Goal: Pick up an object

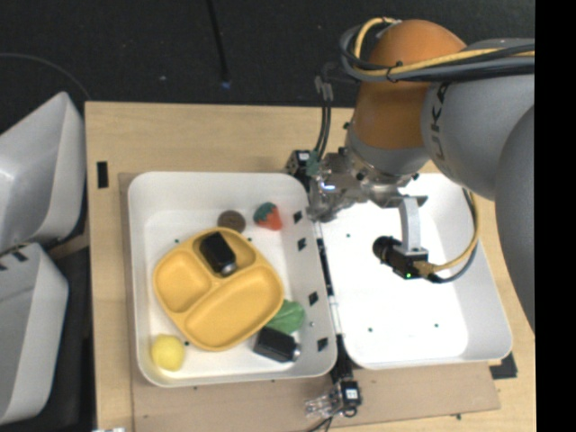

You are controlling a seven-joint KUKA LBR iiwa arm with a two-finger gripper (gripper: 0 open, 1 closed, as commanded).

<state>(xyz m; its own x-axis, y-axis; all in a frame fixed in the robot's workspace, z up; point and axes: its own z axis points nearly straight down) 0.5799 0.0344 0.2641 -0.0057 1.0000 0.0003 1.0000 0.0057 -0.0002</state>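
The arm [423, 79] hangs over the gap between the two white bins, its wrist above the left edge of the right bin [450, 331], and from where I stand I cannot tell the state of the gripper [328, 196], since the wrist covers it. All the loose things lie in the left bin [148, 214]: a yellow divided plate [229, 309] with a small black block [218, 252] sitting in its upper compartment, a red strawberry-like toy [266, 214] and a brown round piece [231, 220] near the bin's back wall, a yellow ball [167, 354] in the near left corner, a green scrap [290, 314] and a second black block [276, 346] by the plate's right rim. The red toy looks the likeliest pick, being nearest the wrist and lying apart from the plate. It is small, rounded and glossy with a green cap, so I'd say it could roll or squirt out sideways; the gripper would do best to come straight down, centred on it, clear of the bin's dividing wall, and close gently low on its body before lifting.
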